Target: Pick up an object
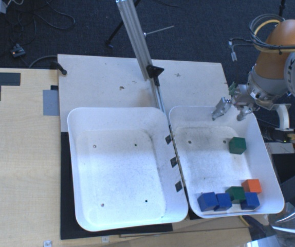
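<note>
I see the claw point(232, 111) poised over the far rim of the right bin point(274, 179), fingers spread apart with nothing between them. Below it, a little nearer me, sits a green cube point(237, 145). Well beyond that, at the bin's near edge, cluster three blue cubes point(207, 201), another green point(235, 192) and an orange point(252, 186).

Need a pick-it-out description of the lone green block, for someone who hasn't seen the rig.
Look at the right bin of the two white ones. The green block sits alone near its far right side, just below the hand. The other blocks, a second green one among them, are clustered in the near corner; this one touches nothing.
</note>
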You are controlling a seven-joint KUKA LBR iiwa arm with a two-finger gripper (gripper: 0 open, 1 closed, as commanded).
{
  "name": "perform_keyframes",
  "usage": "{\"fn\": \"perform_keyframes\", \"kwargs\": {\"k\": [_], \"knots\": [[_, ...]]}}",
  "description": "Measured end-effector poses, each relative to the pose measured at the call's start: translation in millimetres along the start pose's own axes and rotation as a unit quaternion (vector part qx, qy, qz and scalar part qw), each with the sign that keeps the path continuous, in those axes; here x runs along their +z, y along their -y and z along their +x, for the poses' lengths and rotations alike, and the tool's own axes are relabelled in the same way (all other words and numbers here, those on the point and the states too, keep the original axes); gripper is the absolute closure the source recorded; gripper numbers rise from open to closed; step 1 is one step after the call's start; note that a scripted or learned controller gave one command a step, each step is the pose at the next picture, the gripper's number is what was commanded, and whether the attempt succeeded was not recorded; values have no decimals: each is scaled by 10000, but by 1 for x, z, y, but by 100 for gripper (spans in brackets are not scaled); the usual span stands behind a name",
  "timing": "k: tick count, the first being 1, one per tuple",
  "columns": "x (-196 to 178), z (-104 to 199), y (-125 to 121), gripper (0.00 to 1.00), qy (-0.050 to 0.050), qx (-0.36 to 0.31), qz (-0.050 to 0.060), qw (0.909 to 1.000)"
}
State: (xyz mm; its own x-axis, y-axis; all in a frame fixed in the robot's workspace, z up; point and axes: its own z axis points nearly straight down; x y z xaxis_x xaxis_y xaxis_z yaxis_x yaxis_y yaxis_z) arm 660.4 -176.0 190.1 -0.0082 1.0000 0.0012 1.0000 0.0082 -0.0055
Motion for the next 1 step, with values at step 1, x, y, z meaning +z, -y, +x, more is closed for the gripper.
{"fn": "perform_keyframes", "kwargs": {"k": [1], "knots": [[73, -28, 54, 0, 39, 24, -111, 9999]]}}
